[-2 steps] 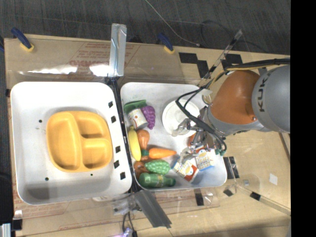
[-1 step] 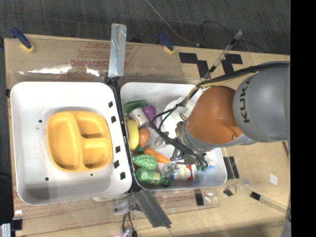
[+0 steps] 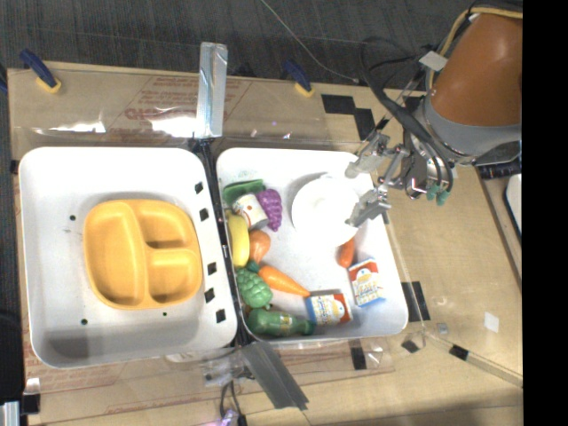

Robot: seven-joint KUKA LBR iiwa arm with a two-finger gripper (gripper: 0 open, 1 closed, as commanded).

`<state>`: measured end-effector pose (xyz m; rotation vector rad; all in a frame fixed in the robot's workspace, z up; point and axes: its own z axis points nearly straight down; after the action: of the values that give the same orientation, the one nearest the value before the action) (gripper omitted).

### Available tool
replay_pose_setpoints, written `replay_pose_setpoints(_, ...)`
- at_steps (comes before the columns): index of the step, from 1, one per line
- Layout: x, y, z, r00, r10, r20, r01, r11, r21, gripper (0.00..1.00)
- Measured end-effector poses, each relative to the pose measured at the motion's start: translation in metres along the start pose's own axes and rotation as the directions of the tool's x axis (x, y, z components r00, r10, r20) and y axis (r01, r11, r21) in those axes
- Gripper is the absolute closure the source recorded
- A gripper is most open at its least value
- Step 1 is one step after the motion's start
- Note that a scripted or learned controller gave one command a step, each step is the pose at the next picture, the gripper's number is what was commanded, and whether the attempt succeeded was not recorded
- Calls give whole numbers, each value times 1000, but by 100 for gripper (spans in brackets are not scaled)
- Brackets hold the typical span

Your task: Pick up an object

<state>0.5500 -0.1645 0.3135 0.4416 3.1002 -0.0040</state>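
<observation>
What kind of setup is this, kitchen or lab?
Most likely a robotics lab bench, not a kitchen: two white bins taped side by side, toy food such as a plastic carrot and a yellow divided tray, with the arm's gripper reaching in.

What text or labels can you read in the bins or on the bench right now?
None reads as words.
Carton, right bin: red and blue label print, too blurred to read.
Can, right bin: coloured label, too small to read.
Can by the grapes: red label, illegible.
Board behind the bins: faint reddish printing under clear film, too faint to read.
</observation>
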Motion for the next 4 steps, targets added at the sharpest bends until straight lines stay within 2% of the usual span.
replay_pose_setpoints(1, 65, -30, 158, 992, -126, -20, 126, 992, -4, 0)
replay_pose_setpoints(2, 67, 10, 214, 957, -291, 17, 290, 957, 8, 0)
replay_pose_setpoints(3, 31, 40, 221, 963, -271, -8, 271, 963, -4, 0)
replay_pose_setpoints(4, 30, 41, 210, 961, -278, -6, 278, 961, -4, 100)
